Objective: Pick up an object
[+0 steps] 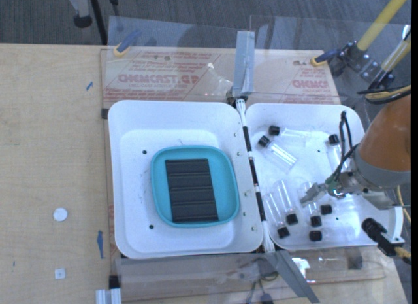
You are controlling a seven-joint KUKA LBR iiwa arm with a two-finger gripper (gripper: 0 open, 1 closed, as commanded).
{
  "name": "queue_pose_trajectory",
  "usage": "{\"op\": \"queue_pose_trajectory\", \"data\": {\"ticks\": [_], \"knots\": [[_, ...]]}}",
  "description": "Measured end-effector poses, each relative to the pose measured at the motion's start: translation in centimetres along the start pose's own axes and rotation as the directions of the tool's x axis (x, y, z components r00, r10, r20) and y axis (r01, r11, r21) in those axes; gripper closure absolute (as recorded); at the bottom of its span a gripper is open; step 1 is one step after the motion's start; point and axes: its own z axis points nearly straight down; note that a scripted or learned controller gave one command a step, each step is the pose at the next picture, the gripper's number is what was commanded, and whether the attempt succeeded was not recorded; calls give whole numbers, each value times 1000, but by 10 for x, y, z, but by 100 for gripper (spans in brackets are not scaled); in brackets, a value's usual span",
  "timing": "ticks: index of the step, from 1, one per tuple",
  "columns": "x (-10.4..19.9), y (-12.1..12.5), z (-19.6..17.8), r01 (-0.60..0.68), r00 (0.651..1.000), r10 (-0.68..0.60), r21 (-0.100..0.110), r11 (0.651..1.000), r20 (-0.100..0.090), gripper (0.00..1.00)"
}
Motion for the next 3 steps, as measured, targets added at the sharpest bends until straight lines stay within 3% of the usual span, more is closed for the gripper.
{"op": "queue_pose_trajectory", "data": {"ticks": [1, 2, 3], "knots": [[-56, 81, 17, -95, 995, 95, -6, 995, 3, 0], [14, 70, 16, -85, 996, 85, -5, 996, -1, 0], [27, 136, 6, -76, 997, 76, -2, 997, 1, 0]]}}
